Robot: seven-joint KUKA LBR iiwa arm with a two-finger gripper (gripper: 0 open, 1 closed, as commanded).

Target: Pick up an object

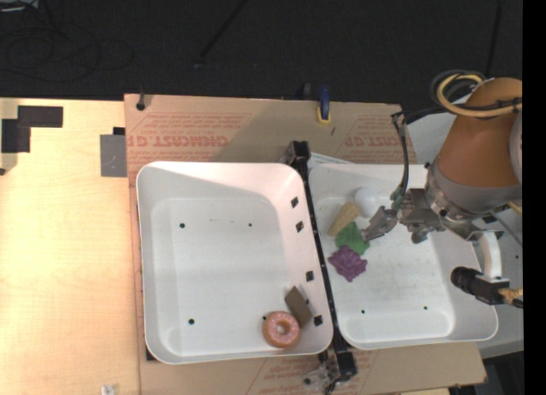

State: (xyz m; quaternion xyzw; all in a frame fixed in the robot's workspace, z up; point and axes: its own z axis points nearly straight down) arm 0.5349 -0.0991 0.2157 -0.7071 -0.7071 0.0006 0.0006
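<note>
While the grey arm with its orange band reaches in from the right, its gripper (381, 224) hangs low over the right-hand bin (409, 316), close beside a small huddle of objects near that bin's left wall. Whether the claw is released or clenched cannot be told at this size, and nothing can be made out within it.

Any of the huddled things could serve as the object to pick up. A green block (350, 238) lies nearest the gripper tip, touching it or nearly so. A tan wedge (345, 217), shaped something like a cone, lies just above the green block. A purple, knobbly toy (348, 263) like a bunch of grapes sits just below it. A small white object (367, 200) rests behind them, pale against the white floor and hard to name.

Judging from the low, slanted pose, the arm appears placed for a try at the green block. The crowding matters: tan wedge and purple toy lie so close that a closing claw could nudge them or catch two things at once, and the bin wall beside them leaves little room.

The left-hand bin (171, 334) holds two things near its lower right corner: a pink frosted doughnut (281, 330) and, just above it, a dark brown block (298, 304). Both lie well apart from the gripper. Black clips (299, 153) join the bins along their shared edge, and both rest on a cardboard sheet (213, 133) upon the pale wooden bench (60, 257).
</note>
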